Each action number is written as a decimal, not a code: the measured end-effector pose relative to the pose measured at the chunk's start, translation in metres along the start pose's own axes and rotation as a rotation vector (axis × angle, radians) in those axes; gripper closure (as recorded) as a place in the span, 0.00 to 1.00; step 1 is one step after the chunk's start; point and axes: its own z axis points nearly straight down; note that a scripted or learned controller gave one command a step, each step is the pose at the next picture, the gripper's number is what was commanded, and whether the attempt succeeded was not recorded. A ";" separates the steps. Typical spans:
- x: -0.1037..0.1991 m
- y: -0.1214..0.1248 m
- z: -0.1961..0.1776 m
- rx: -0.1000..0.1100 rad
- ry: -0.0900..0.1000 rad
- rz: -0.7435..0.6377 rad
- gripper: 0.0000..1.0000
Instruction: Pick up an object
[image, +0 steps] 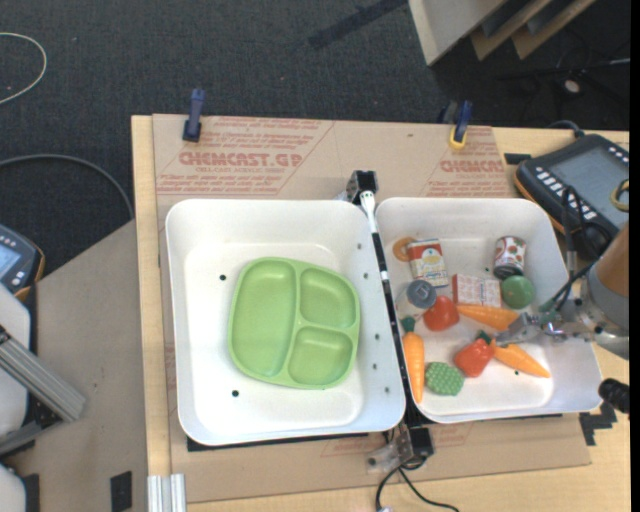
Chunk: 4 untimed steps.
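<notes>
The bench carries two white bins. The left bin (190, 300) holds one thing, a green divided plate (294, 323), lying flat near its centre. It seems to be put there as a place to receive things, because all the small objects are collected in the right bin (470, 212).

In the right bin the objects lie in a loose heap, so many touch each other. At about 11 o'clock lies a small juice carton (428, 261), and at 1 o'clock a small can (509, 256) with a green ball (517, 291) just below it. Near the centre are a grey round cap (420, 294), a red tomato-like piece (440, 314), a pink and white packet (477, 291) and an orange carrot (490, 317). Lower down lie a second carrot (413, 362) along the left wall at 8 o'clock, a green bumpy vegetable (444, 378), a red pepper (474, 357) and a third carrot (523, 361) at 5 o'clock.

The gripper (545, 326) comes in from 3 o'clock, low over the bin, with its thin fingers close to the third carrot and the tip of the first carrot. I cannot tell whether the claw is apart or together, because it is small and dark here. Nothing is seen between the fingers, so I judge that no object is picked yet. The nearest candidate is the third carrot, which lies apart from the wall.
</notes>
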 end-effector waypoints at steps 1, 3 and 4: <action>-0.001 0.001 -0.009 -0.006 -0.004 0.002 1.00; 0.139 0.086 -0.131 0.006 -0.002 -0.004 1.00; 0.209 0.069 -0.111 0.017 0.001 -0.002 1.00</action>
